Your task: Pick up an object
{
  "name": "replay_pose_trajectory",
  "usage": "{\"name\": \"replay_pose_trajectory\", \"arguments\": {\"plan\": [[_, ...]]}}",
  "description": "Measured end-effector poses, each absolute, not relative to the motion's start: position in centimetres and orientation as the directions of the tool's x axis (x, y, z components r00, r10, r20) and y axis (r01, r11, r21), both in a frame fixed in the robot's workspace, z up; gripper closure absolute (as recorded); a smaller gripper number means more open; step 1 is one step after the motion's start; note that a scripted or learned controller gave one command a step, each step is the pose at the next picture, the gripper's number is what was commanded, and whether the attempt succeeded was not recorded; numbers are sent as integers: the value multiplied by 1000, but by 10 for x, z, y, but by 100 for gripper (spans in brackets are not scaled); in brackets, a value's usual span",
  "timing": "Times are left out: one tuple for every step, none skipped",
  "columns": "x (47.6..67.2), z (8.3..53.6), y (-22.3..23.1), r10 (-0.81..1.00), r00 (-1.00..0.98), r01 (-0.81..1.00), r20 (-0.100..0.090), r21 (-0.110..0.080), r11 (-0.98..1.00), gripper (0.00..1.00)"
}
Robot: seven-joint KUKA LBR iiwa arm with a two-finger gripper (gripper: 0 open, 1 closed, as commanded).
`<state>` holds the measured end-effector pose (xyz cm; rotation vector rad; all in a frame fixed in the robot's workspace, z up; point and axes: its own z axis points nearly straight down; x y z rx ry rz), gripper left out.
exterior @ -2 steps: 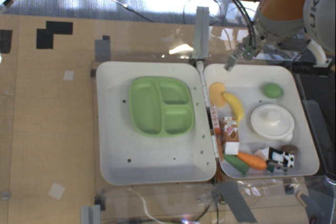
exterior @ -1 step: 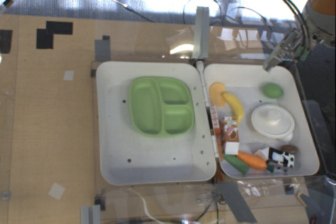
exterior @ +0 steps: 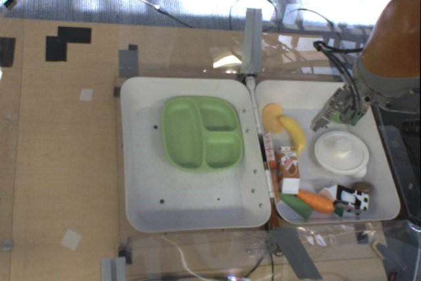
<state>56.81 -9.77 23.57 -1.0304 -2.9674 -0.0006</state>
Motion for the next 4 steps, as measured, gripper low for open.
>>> {"name": "replay_pose_trajectory", "arguments": {"plan": [[585, 286, -107, 563, -826, 563, -11, 5, 826, 100], [534, 236, -86, 577, -817, 577, -3, 3, 817, 100], [546, 289, -180, 626, -780, 626, -11, 3, 780, 100], [579, 258, -114, 598, -801, 598, -3, 5, 801, 100]]}}
